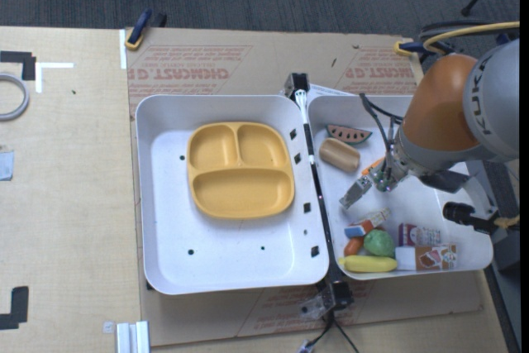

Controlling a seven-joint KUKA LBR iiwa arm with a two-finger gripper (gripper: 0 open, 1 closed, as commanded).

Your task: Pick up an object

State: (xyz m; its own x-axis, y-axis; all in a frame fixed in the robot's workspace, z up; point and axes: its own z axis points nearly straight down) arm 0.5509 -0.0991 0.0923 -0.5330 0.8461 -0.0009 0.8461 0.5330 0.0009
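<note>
In the left bin (157, 202) a yellow divided plate (240, 169) lay toward 11 o'clock, leaving bare white floor along the 6 o'clock wall. In the right bin (430, 202) a watermelon slice (348, 132) and a tan bread roll (340, 155) sat at 11 o'clock near the dividing rims, while a banana (369, 264), green ball (379, 243) and small carton (426, 257) crowded the 6 o'clock wall. The tool (364, 188) hung over the open middle between those groups, gripping nothing visible; whether open or closed, I cannot tell.
</note>
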